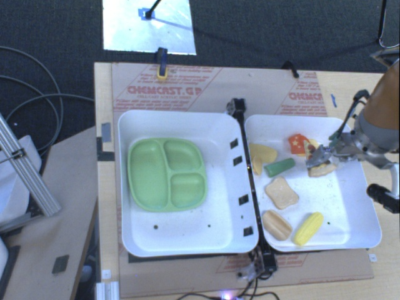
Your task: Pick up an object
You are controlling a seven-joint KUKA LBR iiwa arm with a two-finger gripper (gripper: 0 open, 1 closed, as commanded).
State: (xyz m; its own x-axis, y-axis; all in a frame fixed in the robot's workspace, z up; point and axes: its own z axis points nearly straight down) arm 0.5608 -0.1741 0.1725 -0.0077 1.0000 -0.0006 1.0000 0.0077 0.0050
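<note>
I have my gripper [320, 157] low in the right bin [359, 230], at the right of the frame, touching a tan piece [324, 170]; whether it is clamped I cannot tell. I judge this the grasping step; next comes a straight lift. A red piece [298, 144] sits just beside, the green block [279, 166] near, the corn [309, 228] well apart below.

Right bin's [372, 227] near-right corner lies bare beyond the corn [309, 228].
</note>
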